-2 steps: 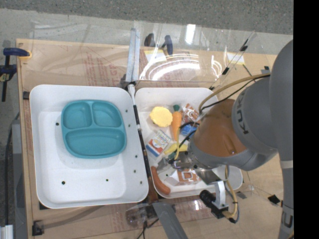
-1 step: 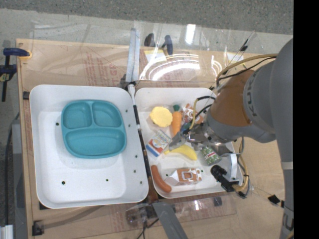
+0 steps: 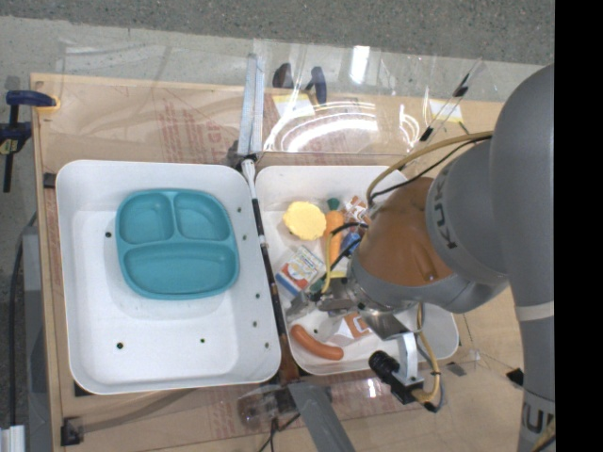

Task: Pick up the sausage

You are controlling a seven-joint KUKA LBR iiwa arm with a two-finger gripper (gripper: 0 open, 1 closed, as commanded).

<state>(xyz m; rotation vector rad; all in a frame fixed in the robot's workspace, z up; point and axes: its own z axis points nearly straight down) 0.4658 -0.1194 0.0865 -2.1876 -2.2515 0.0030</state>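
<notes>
Camera view shows the sausage (image 3: 317, 344) lying flat near the bottom of the right bin (image 3: 273, 182), close to its front wall. The gripper (image 3: 325, 301) hangs just above it, lower middle of the frame. I cannot tell how the hand is set; the arm hides it. It should probably come straight down over the sausage's middle, away from the wall.
</notes>
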